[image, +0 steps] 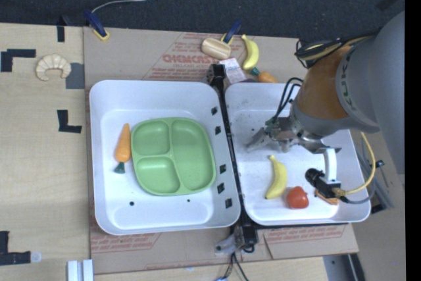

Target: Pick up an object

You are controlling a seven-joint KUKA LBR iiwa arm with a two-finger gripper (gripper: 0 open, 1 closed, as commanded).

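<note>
Curving yellow banana beside glossy tomato

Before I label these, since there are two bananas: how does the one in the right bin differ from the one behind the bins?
The banana in the right bin lies on white plastic beside a red tomato; the banana behind the bins lies on cardboard beside a bread roll. The first looks larger. Both are yellow and curved.

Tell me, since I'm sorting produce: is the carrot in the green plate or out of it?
Out. The carrot lies on the left bin's white floor, alongside the green plate's left edge, not in a compartment.
</note>
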